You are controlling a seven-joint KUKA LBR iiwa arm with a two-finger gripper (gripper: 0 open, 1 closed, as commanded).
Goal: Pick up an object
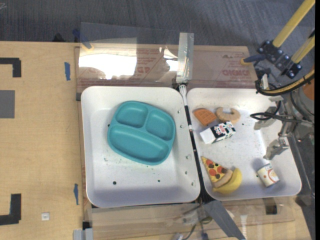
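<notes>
Claw (274, 150) grip unclear, right bin (250, 95) holding toys, left bin (95, 134) teal plate (141, 132)

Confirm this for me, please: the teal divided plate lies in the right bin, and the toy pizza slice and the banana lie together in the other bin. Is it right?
Not quite. The camera view shows the teal divided plate in the left bin, not the right one. The toy pizza slice and the banana do lie together, touching, in the other bin, the right bin.
</notes>
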